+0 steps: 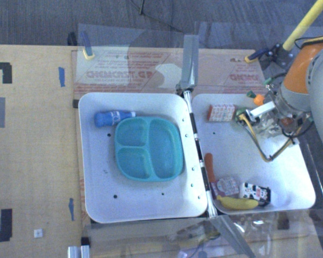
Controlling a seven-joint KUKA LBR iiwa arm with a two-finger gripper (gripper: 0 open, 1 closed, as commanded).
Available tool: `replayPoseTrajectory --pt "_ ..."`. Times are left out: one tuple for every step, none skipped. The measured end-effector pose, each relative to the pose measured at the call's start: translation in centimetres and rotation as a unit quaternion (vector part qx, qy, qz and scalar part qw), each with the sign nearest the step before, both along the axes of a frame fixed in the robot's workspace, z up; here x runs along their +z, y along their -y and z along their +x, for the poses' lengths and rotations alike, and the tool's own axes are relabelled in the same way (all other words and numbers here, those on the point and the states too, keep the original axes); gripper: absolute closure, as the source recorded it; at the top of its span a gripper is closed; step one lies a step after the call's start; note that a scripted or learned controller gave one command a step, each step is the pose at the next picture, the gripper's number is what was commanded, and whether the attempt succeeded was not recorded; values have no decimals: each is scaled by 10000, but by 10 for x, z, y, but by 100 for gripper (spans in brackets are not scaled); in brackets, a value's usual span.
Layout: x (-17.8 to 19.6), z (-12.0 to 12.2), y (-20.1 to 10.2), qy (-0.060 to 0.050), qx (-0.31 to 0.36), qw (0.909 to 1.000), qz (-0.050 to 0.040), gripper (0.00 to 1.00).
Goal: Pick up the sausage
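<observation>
The sausage (209, 169) is a thin reddish-brown stick lying lengthwise against the left wall of the right bin (290, 171). My gripper (267, 123) hovers over the upper right part of that bin, well to the right of the sausage and farther back. Nothing I can see sits in it. The arm's orange band (301, 74) shows above the wrist at the right edge.
A red-and-white box (222, 112) lies at the back of the right bin. A banana (238, 202), a small packet (227, 186) and a black-and-white item (257, 192) sit at its front. The left bin (97, 198) holds a teal divided plate (149, 148) and a blue bottle (112, 117).
</observation>
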State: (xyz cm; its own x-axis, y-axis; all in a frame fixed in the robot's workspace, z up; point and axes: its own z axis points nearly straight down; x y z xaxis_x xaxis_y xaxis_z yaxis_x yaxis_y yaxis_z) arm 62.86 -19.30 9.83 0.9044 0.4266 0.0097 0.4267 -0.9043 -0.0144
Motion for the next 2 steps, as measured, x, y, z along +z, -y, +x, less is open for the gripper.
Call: replayPoseTrajectory --pt "0 0 0 4 1 10000 -6 0" --pt "-10 28 22 -139 -674 9976 0 0"
